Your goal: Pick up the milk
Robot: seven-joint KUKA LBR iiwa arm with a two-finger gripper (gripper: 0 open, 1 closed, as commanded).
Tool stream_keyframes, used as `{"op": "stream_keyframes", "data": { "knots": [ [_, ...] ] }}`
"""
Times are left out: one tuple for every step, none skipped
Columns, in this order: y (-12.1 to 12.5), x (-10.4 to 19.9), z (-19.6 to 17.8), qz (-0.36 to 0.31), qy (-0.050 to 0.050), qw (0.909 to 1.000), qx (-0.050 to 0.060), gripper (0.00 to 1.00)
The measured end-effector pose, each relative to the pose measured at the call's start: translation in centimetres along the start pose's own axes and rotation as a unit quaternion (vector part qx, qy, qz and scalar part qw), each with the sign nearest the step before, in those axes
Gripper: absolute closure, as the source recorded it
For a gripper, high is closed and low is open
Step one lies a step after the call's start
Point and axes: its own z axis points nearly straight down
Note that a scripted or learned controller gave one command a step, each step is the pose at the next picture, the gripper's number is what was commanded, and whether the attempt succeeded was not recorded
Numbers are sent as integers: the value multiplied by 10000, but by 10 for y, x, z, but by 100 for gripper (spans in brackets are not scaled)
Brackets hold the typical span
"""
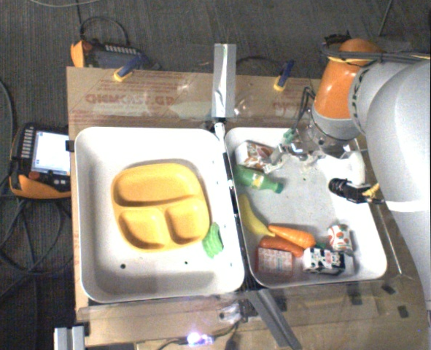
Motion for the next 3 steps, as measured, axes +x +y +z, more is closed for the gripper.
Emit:
{"op": "stream_keyframes", "data": {
  "knots": [
    [1,0,5,-193,-35,9998,-2,0],
    [5,-1,11,-572,-82,9983,-15,0],
    [11,13,8,-1476,1,9890,-108,0]
  ]
}}
